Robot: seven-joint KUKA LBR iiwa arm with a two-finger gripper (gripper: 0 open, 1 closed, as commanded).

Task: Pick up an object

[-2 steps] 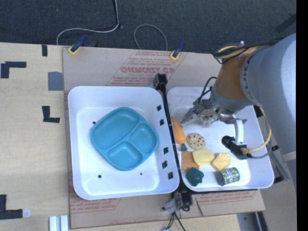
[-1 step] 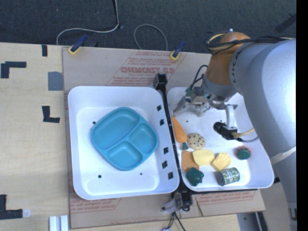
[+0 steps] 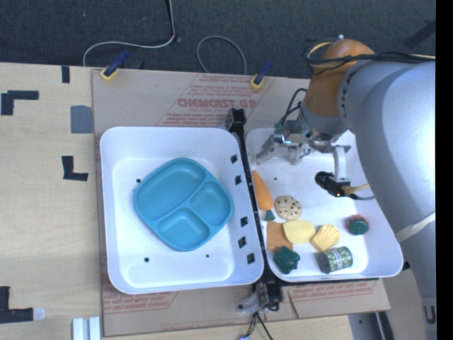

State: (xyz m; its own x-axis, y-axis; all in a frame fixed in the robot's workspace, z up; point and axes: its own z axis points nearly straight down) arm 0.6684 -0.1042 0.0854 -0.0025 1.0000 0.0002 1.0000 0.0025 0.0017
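From above, our two-finger gripper [image 3: 291, 149] hangs over the back of the right white bin [image 3: 386, 261]; whether it is released or clenched we cannot tell. The round speckled cookie [image 3: 287, 207] lies nearest, just in front — we should centre on it before descending.

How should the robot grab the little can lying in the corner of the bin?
Best guess: from above, pinching the small can across its round sides. It lies on its side near the right bin's front wall, with the yellow shell-shaped toy close behind, so side approaches look cramped.
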